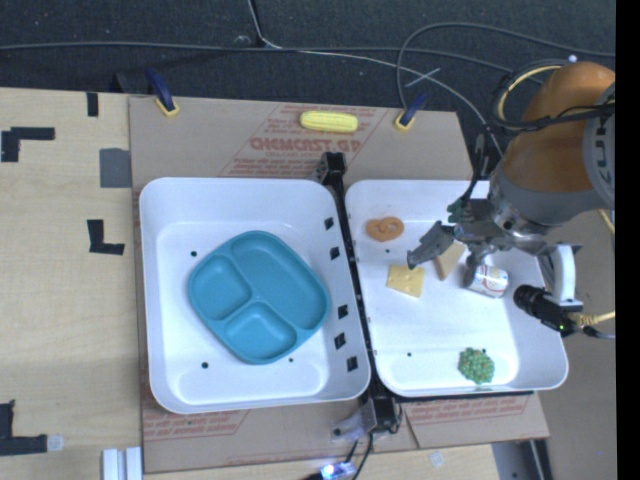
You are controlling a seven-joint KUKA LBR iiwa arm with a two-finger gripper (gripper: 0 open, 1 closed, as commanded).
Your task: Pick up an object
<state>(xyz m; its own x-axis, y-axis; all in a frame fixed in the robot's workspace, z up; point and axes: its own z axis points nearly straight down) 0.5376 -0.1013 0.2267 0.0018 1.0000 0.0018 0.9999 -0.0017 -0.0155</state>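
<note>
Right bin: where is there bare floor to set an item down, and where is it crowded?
In the right bin, bare floor runs along the near edge between the divider and the green piece. It is crowded further back, where the gripper hangs by the yellow wedge, with the brown piece behind.

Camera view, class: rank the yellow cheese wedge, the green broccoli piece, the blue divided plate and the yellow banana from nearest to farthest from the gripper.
Measured from the gripper:
1. Cheese wedge, right bin, just left of the fingers.
2. Broccoli piece, right bin's near corner.
3. Banana, on the cardboard beyond the bins.
4. Blue divided plate, left bin.
</note>
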